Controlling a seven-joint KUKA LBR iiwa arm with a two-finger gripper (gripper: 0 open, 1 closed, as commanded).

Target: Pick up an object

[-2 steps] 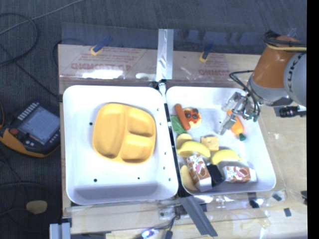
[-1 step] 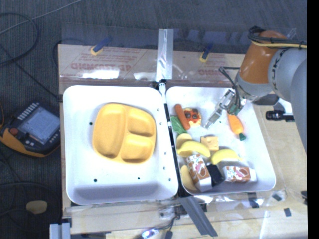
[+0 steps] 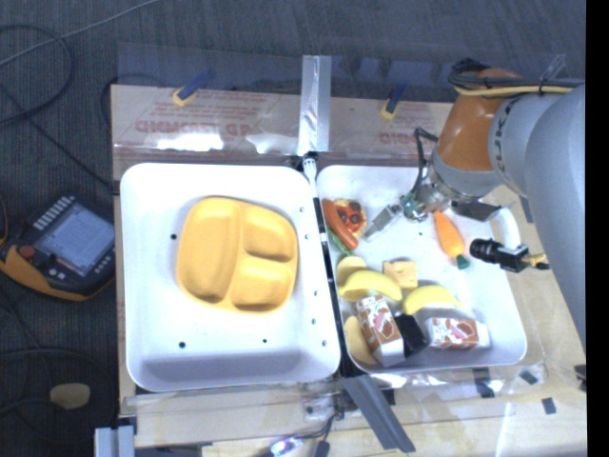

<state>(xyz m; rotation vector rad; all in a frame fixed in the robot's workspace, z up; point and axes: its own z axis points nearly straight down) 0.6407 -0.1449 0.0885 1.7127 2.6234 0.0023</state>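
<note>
The arm (image 3: 533, 150) is reaching in over the right bin (image 3: 504, 346), and the gripper (image 3: 411, 206) is hovering low over that bin's upper middle. Its fingers are standing a little apart with nothing between them; one grey finger (image 3: 381, 221) is pointing down and to the left toward the pizza slice.

Nothing is being held yet, so the job at hand appears to be settling on a target and closing on it cleanly. Just off the fingertip to the left, a toy pizza slice (image 3: 344, 221) is lying against the bin's left wall. On the other side of the fingers, near but not touching, a toy carrot (image 3: 449, 235) is lying at a slant. Below the fingers, well clear of them, a crowded pile is sitting: bananas (image 3: 366, 284), a small cheese wedge (image 3: 403, 274) and two little cartons (image 3: 381, 328).

The carrot looks the better choice: it is lying alone, narrow enough to pinch across its width. Doing this well likely means turning the wrist so the fingers straddle the carrot's short axis, descending straight, and closing only once both tips are beside it. The pizza slice is lying flat by the wall, so a finger could jam there.

The left bin (image 3: 152, 350) is holding a yellow divided tray (image 3: 238, 252).
</note>
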